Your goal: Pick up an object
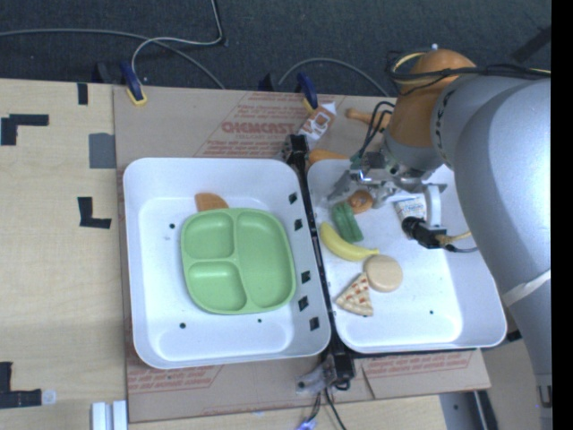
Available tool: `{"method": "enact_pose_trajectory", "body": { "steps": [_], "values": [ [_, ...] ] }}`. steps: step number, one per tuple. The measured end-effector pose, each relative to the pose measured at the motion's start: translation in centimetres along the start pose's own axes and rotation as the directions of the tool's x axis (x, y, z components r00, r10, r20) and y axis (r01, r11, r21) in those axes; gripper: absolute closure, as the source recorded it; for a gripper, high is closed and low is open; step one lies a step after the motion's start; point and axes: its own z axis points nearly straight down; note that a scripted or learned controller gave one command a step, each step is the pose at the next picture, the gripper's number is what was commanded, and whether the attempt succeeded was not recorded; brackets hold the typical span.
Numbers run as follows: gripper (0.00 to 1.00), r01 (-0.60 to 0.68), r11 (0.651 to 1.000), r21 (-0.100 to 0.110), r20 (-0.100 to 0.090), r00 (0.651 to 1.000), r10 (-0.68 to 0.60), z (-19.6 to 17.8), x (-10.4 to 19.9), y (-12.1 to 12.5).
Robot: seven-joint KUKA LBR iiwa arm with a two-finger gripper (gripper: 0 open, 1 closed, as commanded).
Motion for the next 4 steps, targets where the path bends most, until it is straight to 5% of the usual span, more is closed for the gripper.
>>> {"method": "enact_pose_trajectory", "body": {
  "steps": [4],
  "values": [
    [0.00, 0.000, 1.000, -0.001, 0.000, 1.000, 0.000, 0.0, -1.0, -0.3]
  ]
}}
